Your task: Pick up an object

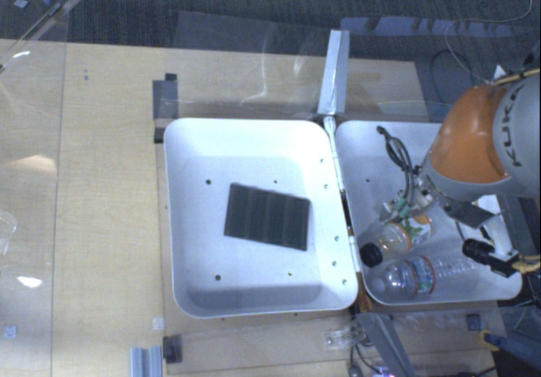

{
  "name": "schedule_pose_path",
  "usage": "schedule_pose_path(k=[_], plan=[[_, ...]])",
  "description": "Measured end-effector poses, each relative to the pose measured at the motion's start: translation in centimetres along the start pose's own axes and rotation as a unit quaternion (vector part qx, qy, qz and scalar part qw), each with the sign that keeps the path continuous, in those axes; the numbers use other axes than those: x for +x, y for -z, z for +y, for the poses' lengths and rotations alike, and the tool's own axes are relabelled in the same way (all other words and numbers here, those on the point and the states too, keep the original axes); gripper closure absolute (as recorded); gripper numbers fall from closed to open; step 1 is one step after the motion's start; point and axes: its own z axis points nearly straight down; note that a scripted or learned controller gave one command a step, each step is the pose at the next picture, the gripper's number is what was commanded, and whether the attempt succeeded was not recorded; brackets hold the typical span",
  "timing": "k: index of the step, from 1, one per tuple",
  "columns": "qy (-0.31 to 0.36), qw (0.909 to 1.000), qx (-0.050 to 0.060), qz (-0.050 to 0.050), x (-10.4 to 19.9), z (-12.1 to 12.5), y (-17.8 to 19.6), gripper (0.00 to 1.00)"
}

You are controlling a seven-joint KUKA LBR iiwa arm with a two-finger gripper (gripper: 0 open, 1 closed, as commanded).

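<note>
Camera view: gripper (404, 208), finger state unclear, sits over bottles (404, 275) at the right bin's (363, 155) six o'clock.

Two shallow white bins, a left bin (182, 223) and a right bin (359, 160), are borne side by side by a pale wooden bench (93, 198)

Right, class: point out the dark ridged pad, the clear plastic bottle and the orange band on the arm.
dark ridged pad (268, 215), camera view, the middle of its top face.
clear plastic bottle (412, 275), camera view, its see-through body, right of the black cap.
orange band (470, 137), camera view, its rounded upper surface.
</note>
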Motion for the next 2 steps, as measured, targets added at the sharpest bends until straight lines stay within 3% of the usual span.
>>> schedule_pose_path(k=[1,2], plan=[[0.000,1.0000,0.000,0.000,0.0,0.0,0.0,0.00],[-0.085,0.9964,0.001,0.001,-0.5,-3.7,-1.6,0.00]])
